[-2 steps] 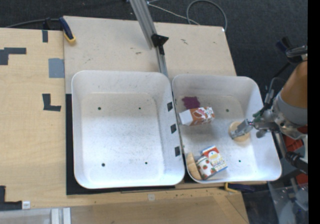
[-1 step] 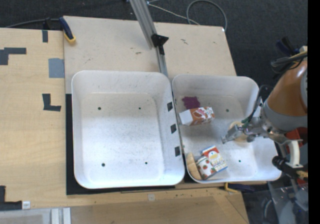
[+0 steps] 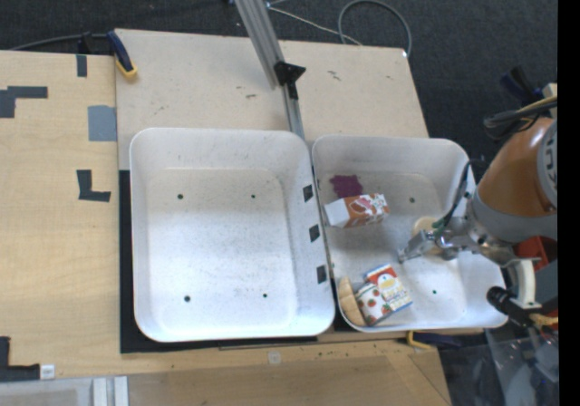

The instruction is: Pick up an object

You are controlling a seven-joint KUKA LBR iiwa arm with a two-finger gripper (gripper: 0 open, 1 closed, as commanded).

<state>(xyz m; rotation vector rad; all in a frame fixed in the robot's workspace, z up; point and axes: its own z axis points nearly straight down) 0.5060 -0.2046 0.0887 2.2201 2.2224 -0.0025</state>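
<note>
I see the gripper [image 3: 424, 244], grip state unclear, with the red-and-white carton [image 3: 382, 294] just below-left, lying diagonally

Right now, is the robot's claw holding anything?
Gripper: low over the right bin, near its right side. Whether it is open, shut or gripping something cannot be told from here.

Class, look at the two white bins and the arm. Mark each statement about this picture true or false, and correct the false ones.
1. The small cartons lie in the right bin. True.
2. The purple object sits in the left bin. False: it lies in the right bin.
3. The carton at the near rim is held by the tool. False: it lies apart from it.
4. The arm enters from the right. True.
</note>
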